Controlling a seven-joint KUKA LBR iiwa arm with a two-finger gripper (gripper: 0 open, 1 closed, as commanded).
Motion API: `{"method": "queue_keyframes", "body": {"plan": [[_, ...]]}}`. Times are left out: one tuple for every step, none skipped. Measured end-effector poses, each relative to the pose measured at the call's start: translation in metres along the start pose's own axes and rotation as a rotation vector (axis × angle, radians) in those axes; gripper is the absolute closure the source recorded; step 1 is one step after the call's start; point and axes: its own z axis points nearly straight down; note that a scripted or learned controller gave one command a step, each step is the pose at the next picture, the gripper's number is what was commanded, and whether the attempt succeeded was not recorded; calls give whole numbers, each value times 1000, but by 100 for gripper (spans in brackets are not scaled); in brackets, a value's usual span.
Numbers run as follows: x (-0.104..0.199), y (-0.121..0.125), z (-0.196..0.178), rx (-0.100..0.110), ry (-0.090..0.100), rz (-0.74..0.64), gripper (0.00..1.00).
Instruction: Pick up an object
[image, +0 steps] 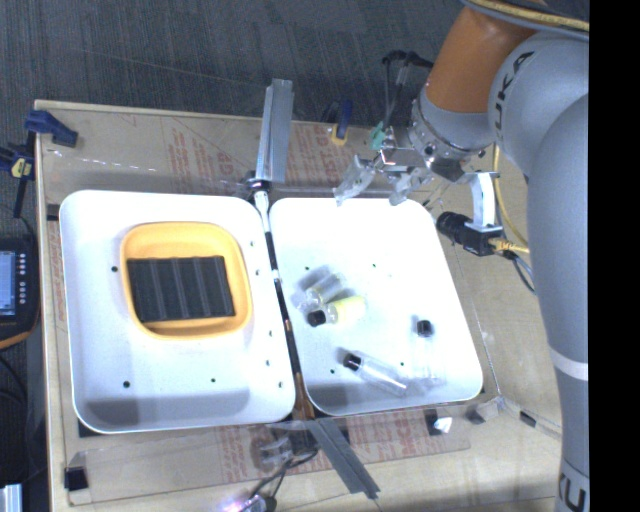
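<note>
Bench with two white bins. Gripper spread wide, holding nothing, over right bin's far rim. Clear vial near front wall, well toward camera, long axis slanted left-right.

— What sits on the desk?
— Two white bins, side by side: the left bin and the right bin. Their sides touch.
— Anything else?
— A blue clamp at the corner.

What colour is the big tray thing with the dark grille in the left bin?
Orange-yellow rimmed tray around a dark ribbed grille, in the camera view.
</note>
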Motion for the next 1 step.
{"method": "queue_keyframes", "body": {"plan": [[-7, -132, 127, 1, 2, -253, 0]]}}
